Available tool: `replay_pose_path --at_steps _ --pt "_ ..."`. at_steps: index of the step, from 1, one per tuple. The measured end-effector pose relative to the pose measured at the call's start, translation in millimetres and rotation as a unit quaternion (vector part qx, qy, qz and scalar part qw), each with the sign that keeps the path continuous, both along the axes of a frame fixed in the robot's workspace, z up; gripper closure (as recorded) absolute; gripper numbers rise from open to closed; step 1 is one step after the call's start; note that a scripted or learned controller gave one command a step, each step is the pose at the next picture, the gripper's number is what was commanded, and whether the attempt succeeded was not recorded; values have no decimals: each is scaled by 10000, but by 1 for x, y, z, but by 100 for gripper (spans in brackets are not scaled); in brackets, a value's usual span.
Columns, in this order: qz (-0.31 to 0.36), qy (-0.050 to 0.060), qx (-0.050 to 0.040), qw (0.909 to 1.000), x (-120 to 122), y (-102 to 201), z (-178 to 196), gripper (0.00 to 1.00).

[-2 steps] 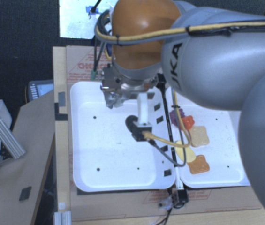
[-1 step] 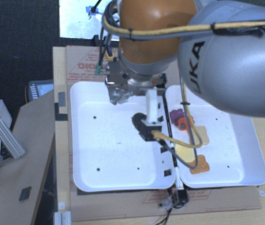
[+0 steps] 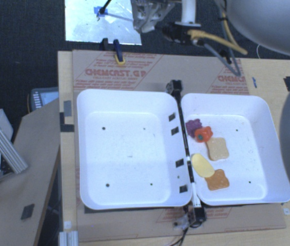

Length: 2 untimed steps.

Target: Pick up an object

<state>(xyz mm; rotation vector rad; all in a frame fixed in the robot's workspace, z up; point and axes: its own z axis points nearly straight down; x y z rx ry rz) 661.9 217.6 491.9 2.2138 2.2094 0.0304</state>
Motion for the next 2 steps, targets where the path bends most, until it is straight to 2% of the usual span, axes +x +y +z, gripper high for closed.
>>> replay_pose_path --at_steps 1,2 --pt "3 74 -5 10000 -69 -42 49 100" --pt "56 124 -12 9999 -75 19 18 100"
